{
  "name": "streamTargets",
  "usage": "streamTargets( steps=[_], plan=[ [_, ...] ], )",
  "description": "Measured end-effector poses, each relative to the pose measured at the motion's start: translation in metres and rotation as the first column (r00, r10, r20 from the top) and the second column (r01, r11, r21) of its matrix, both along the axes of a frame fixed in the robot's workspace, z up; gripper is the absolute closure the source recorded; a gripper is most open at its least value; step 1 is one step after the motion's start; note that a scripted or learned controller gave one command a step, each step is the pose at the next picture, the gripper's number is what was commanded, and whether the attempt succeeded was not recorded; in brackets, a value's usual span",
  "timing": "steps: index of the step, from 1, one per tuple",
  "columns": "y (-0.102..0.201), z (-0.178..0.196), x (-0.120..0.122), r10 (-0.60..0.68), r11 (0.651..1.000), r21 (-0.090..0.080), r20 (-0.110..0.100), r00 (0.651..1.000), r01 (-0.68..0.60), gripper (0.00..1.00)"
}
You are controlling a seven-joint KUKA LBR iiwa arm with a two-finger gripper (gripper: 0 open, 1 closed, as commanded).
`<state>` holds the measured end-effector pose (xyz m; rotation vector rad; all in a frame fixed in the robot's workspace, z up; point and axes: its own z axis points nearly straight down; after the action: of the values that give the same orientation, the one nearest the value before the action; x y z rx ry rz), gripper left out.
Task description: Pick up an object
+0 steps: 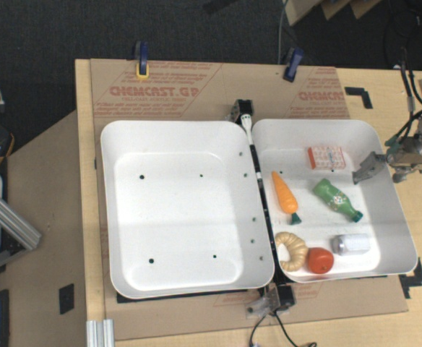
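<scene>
Showing: gripper (373, 166) poised over the right bin's (392, 215) far right edge.
Green bottle (336, 198): laid slantwise mid-bin; judged light, stiff, slippery; best pinched across its body.
Fingers: seen spread, nothing held.
Arm: reached in low from the right.

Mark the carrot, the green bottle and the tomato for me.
carrot (285, 193): camera view, middle of the orange body.
green bottle (334, 197): camera view, middle of its body.
tomato (320, 260): camera view, centre of the red skin.
</scene>
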<state>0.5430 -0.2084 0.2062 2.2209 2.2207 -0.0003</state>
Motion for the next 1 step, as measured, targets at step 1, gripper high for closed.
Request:
streamTargets(
  steps=[1],
  plan=[
    [0.0413,-0.1272,-0.0183,0.001,1.0,0.003,-0.004,1.0,-0.001,0.0]
  ],
)
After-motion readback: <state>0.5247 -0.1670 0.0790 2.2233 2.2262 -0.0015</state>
